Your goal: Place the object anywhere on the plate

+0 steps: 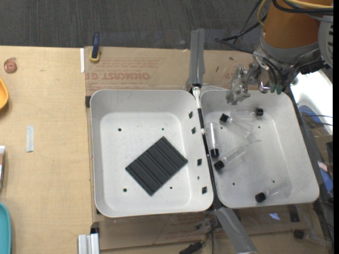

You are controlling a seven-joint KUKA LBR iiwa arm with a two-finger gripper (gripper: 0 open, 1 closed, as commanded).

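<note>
A dark ribbed rectangular plate [157, 165] lies at a slant on the floor of the left bin [106, 142]. Several clear plastic tubes with black caps lie scattered in the right bin [296, 157]: one [212, 137] along its left wall, one [230, 157] near the middle, one [272, 193] at the front. My gripper [239, 92] hangs over the back left corner of the right bin, above the tubes and touching none. It is open with nothing between its fingers.
A grey metal bar [197, 57] runs back from the gap between the bins. Brown cardboard [132, 70] lies behind the left bin, with a blue-handled clamp [95, 46] at its corner. Cables [249, 25] trail behind the arm. A wooden tabletop [47, 157] spreads to the left.
</note>
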